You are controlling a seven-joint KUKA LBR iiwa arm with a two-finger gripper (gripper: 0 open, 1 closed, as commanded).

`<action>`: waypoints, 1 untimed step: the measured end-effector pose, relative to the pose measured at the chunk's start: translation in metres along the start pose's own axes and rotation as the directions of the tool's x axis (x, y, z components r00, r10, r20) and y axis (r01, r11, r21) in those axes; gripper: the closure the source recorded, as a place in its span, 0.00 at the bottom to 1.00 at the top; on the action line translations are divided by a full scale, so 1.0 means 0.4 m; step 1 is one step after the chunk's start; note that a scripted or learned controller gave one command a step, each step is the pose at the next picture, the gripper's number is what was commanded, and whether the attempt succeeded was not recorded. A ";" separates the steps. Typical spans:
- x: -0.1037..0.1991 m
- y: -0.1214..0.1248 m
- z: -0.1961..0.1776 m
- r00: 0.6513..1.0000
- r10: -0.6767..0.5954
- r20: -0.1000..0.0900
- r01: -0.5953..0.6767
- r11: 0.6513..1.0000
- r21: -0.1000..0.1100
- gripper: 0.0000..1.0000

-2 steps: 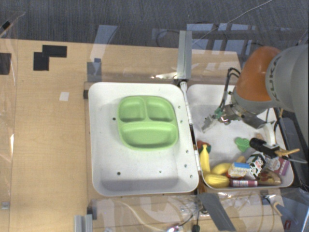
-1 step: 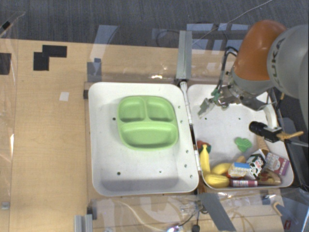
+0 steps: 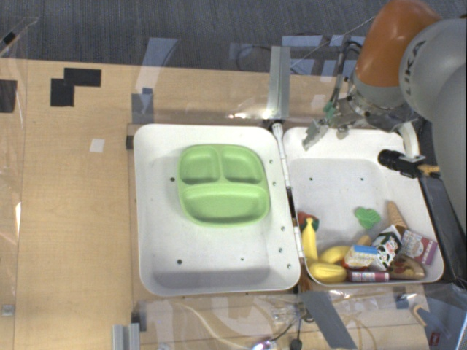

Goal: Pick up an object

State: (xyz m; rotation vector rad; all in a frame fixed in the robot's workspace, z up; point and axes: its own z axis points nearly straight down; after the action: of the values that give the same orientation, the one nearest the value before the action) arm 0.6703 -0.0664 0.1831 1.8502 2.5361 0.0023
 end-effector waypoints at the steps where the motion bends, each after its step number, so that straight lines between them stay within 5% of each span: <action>1: -0.054 -0.120 0.226 0.999 -0.036 0.000 0.036 0.999 -0.001 0.00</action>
State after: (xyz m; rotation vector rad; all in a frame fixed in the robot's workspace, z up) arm 0.6314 -0.1015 0.0926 1.8040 2.5681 0.0037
